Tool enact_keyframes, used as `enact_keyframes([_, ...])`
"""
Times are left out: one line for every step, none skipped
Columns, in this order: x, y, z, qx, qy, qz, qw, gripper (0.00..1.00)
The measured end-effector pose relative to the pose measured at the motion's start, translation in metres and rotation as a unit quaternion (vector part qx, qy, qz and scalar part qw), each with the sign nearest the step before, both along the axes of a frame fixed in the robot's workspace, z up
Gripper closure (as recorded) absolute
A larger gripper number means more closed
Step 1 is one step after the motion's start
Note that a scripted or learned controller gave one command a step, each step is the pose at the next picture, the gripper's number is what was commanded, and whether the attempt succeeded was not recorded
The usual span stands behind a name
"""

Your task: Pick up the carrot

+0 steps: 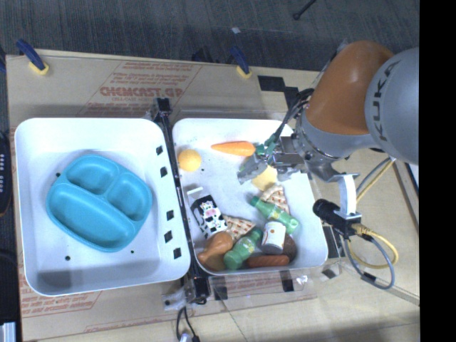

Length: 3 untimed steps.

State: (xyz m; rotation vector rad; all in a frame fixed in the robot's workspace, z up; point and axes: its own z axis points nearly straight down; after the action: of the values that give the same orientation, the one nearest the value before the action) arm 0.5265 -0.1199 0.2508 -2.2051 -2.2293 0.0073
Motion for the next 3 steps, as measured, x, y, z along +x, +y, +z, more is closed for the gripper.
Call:
enact_keyframes([0.067,-0.025,-0.014,-0.0006,0.0,0.001,1.0,0.0])
enact_keyframes([0.13,-0.043,-0.07,-0.002,0.001,-0.078,0.9969,0.0])
enact_keyframes([0.13,-0.062,-0.16,-0.0002,0.002,-0.143,0.9897,0.0])
